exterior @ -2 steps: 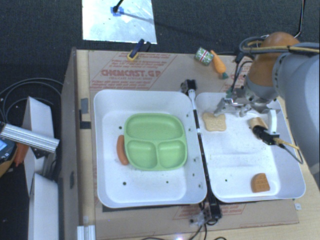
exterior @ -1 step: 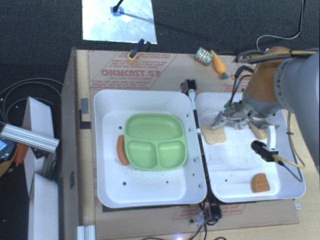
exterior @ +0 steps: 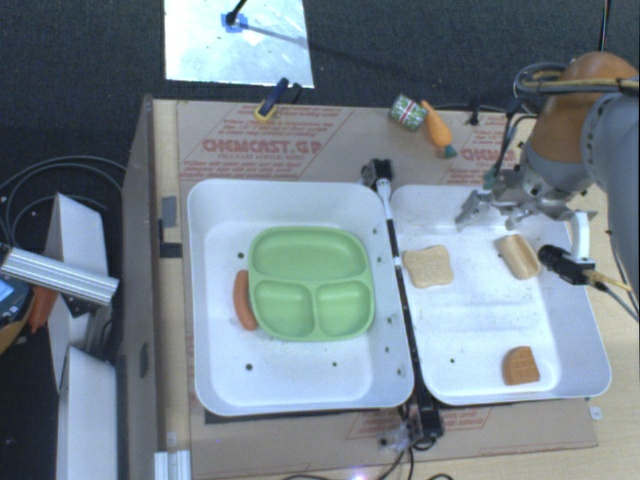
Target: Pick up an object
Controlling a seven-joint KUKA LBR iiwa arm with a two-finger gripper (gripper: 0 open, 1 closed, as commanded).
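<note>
The pincer hangs over the right bin's far edge, fingers spread and gripping nothing. In that bin lie a toast slice, a bread roll just beside the pincer, and a brown biscuit.

In the right bin, bare floor lies open across the middle, between the toast slice at its left, the bread roll toward the upper right and the brown cookie at lower right. The arm crowds its upper right corner. The green tray and sausage take up the left bin's centre.
</note>
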